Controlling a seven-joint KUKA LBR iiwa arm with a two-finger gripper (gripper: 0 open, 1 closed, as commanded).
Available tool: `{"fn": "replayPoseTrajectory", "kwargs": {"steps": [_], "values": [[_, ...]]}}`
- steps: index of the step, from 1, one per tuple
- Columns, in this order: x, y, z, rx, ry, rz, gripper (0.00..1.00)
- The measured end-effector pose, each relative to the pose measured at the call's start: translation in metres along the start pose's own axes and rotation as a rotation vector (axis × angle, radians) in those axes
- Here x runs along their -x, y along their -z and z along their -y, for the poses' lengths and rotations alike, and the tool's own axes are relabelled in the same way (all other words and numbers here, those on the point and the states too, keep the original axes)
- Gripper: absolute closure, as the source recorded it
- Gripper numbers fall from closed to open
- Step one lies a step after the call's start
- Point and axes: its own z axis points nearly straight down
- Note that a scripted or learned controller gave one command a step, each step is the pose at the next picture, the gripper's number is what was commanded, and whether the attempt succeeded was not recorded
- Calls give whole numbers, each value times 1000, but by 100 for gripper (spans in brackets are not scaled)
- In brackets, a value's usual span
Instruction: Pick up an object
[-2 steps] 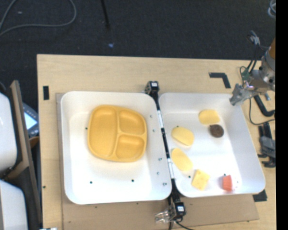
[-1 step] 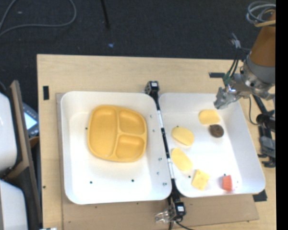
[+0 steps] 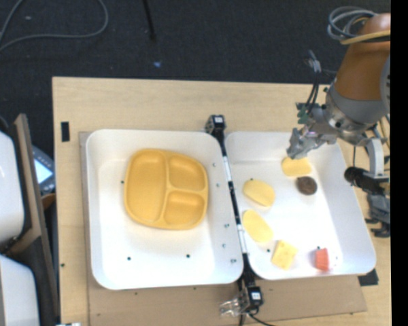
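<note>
Holding six small items, right bin (image 3: 347, 240), one yellow tray (image 3: 166, 187) in left bin (image 3: 102, 250), hand (image 3: 300, 148) touching yellow piece (image 3: 297, 166), finger state unclear

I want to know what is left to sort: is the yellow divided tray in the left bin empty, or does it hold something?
Empty. The yellow divided tray lies flat in the left bin, and its compartments show bare yellow plastic.

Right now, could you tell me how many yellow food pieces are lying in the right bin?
4: one under the gripper at the far side, two ovals near the divider, one block at the near edge.
</note>
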Motion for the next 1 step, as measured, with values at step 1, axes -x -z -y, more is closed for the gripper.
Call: {"fn": "replayPoseTrajectory", "kwargs": {"steps": [1], "values": [[-42,-2,9,-1,0,0,100]]}}
